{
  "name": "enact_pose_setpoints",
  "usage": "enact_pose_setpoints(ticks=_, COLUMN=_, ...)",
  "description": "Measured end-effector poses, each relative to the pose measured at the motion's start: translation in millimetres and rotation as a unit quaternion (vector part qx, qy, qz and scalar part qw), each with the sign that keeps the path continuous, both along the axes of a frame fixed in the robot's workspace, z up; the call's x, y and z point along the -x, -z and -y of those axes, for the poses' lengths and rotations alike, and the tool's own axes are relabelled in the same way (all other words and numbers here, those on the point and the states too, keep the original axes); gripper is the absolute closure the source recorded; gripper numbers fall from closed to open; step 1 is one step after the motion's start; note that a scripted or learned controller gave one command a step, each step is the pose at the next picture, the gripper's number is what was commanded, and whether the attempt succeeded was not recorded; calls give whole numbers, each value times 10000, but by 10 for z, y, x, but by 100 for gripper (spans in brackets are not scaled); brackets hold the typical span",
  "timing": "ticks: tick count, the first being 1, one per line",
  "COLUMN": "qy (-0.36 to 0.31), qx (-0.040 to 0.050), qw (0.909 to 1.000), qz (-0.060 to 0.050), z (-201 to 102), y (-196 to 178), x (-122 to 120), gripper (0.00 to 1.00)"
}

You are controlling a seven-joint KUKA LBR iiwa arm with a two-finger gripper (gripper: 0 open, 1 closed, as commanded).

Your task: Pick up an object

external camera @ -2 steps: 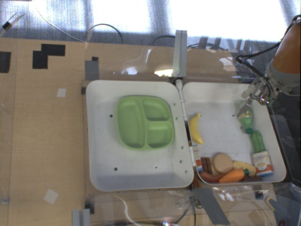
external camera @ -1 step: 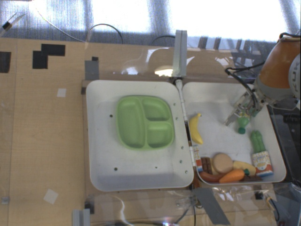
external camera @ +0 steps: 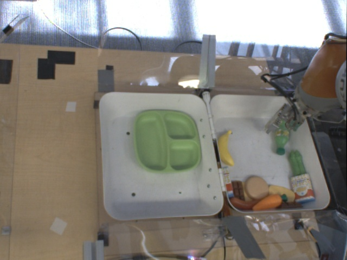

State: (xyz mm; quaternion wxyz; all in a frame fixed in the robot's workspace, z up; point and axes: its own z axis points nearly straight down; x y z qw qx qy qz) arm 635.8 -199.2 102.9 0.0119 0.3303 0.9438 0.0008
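gripper (external camera: 283,124) over green bottle (external camera: 281,141), grip unclear

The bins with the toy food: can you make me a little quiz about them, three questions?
1. True or false: the green tray lies in the right bin.
2. Which food lies nearest the wall between the bins? A) the banana B) the carrot C) the green bottle
3. Fill in: the gripper hangs over the ____ bin, right above the green bottle.

Key: 1 false, it lies in the left bin. 2 A. 3 right.
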Motion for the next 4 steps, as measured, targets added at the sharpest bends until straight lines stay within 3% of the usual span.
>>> enact_pose_setpoints(ticks=1, qy=515, qx=-24, qw=9987, qz=1, z=-430, y=-1429, x=-73, gripper=100)
enact_pose_setpoints(ticks=2, qy=524, qx=-27, qw=9986, qz=-59, z=-418, y=-1364, x=-47, gripper=0)
enact_pose_setpoints(ticks=3, qy=698, qx=-35, qw=9975, qz=-77, z=-327, y=82, x=165, gripper=0)
enact_pose_setpoints(ticks=4, qy=1948, qx=-71, qw=9808, qz=-77, z=-117, y=33, x=570, gripper=0)
